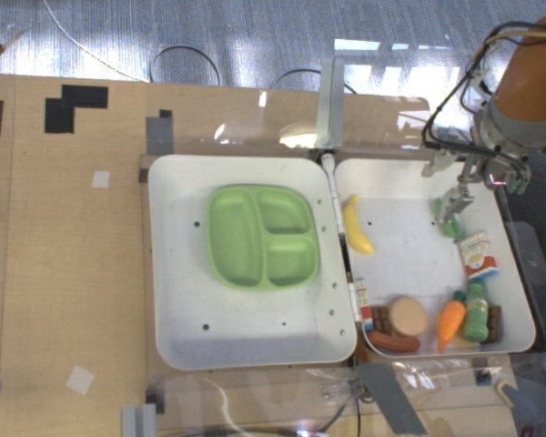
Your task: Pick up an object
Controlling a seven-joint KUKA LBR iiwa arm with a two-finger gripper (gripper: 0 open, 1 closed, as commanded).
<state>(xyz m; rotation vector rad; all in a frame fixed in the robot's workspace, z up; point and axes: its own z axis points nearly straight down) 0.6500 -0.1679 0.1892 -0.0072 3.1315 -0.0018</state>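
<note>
The arm (pixel 530 80) is cut off by the right edge and the top of the frame, in the upper right. Below it, the gripper (pixel 451 209) is too small to tell how its fingers stand. A small green thing (pixel 451 228) lies just under its tip, partly covered; what it is cannot be told.

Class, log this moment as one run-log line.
arm: over right bin | pincer: above green item | banana: left wall | plate: left bin
</note>
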